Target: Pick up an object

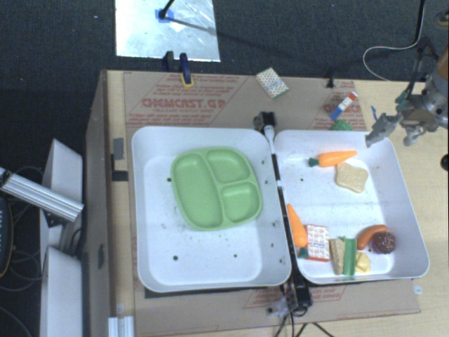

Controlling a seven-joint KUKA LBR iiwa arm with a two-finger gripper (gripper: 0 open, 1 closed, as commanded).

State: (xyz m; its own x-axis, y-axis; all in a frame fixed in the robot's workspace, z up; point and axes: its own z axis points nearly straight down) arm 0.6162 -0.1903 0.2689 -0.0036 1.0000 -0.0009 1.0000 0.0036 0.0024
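Open, empty gripper [394,130] hovers over the right bin's [405,196] far corner; bench board [184,104] reads "CHEMCAST".

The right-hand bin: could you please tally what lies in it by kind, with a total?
In the right bin:
Carrots: 2
Bread slice: 1
Printed red-and-white packet: 1
Sandwich-like piece with a green strip: 1
Sausage: 1
Dark round item, kind unclear: 1
Total: 7
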